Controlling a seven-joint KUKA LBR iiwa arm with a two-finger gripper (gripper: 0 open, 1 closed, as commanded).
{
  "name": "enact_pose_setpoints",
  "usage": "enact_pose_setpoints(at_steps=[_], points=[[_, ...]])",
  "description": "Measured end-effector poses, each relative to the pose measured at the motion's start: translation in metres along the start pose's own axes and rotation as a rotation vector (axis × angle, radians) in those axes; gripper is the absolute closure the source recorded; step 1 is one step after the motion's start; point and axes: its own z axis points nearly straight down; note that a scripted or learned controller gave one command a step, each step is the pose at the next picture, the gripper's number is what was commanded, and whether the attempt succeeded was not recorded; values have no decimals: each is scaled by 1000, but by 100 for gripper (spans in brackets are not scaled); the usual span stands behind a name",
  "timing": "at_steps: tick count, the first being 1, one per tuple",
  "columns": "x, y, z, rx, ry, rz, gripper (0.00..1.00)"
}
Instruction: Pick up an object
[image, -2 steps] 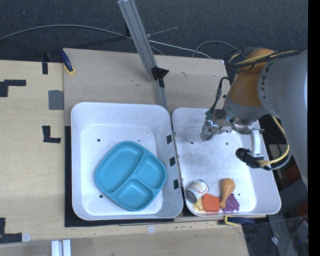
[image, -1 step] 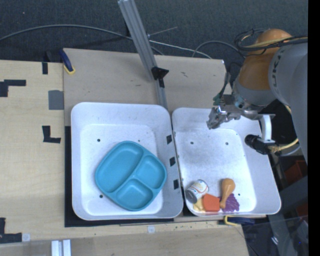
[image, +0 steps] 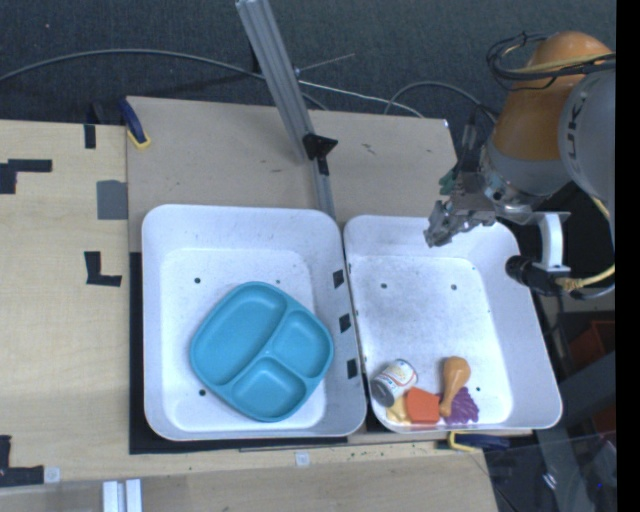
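My claw (image: 441, 236) hangs over the right bin's (image: 500, 300) far rim; how wide it gapes, I cannot tell. Bare floor lies below. A drumstick (image: 454, 375), can (image: 394, 378), orange block (image: 422, 405) and purple grapes (image: 463, 407) crowd the near edge.
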Motion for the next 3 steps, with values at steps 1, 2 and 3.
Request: enact_pose_setpoints(at_steps=[1, 2, 3], points=[[54, 10, -7, 3, 2, -5, 100], [104, 16, 9, 6, 1, -4, 100], [158, 35, 11, 4, 1, -4, 100]])
